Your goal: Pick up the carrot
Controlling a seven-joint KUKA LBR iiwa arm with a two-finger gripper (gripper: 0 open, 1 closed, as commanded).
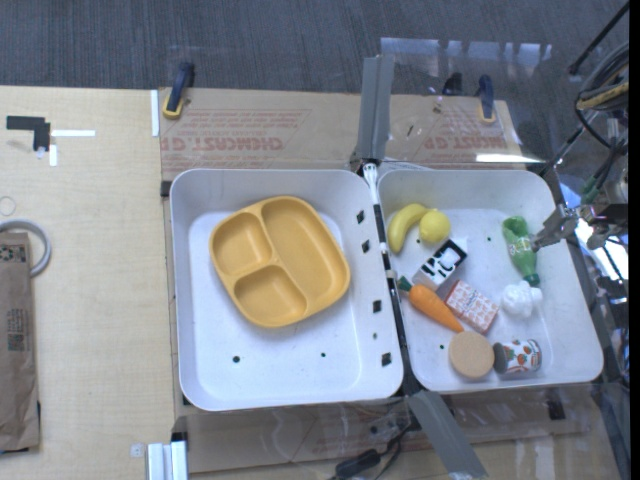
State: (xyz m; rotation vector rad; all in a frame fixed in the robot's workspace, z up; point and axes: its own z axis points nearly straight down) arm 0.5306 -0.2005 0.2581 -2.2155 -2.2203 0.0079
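Note:
The carrot (433, 306) is orange with a small green top. It lies slantwise in the right bin (580, 298), near that bin's left wall, between a black-and-white box (442, 261) and a round tan disc (471, 356). My gripper (558, 230) hangs at the right bin's far right edge, just right of a green bottle (519, 248). It is well away from the carrot, with nothing seen in it.
A pink packet (472, 306) touches the carrot's right side. The right bin also holds a banana (402, 226), a lemon (435, 226), a white crumpled lump (518, 298) and a small can (517, 356). A yellow divided plate (280, 260) sits in the left bin (200, 368).

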